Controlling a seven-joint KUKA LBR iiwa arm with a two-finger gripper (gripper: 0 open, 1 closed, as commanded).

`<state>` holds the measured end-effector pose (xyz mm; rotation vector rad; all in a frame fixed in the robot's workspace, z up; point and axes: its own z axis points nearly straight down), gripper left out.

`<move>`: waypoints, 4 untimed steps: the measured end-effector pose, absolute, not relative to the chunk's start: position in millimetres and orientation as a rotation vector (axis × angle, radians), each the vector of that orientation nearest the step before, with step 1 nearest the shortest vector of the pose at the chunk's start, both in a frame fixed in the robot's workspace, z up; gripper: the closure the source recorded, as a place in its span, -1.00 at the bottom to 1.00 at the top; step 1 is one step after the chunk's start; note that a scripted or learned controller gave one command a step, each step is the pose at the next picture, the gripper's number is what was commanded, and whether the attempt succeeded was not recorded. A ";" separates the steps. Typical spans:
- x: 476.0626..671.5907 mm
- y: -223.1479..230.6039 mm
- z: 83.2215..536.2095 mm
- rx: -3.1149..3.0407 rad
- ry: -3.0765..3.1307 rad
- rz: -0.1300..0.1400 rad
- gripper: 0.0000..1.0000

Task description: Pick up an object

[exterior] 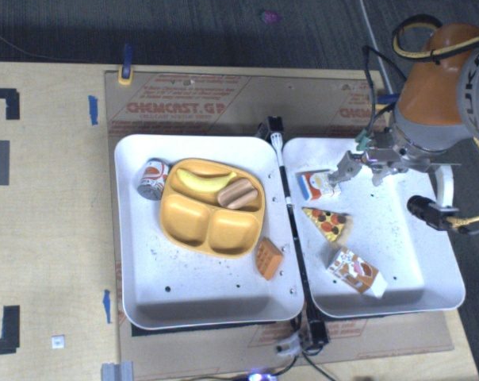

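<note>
Two white bins sit on cardboard printed "CHEMCAST GP". Left bin holds a yellow tray; right bin, open along its right edge, carries a carton, pizza slice and small carton beside the spread-fingered, empty gripper.

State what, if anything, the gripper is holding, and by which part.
Nothing visibly held: the gripper hangs beside the small carton in the right bin.

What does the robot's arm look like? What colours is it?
The arm is grey with a big rounded orange band. Black cables loop over its top, one with yellow on it. At its end is a small metal gripper, silver-grey with a tiny green bit.
</note>
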<state>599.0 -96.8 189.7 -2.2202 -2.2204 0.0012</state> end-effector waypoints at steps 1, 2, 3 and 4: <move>577.1 -94.9 96.9 -2.225 -2.224 -0.005 -1.00; 578.5 -94.0 107.9 -2.227 -2.226 -0.012 1.00; 578.4 -93.9 107.8 -2.227 -2.226 -0.011 -1.00; 490.1 -120.8 89.6 -2.232 -2.231 -0.012 -1.00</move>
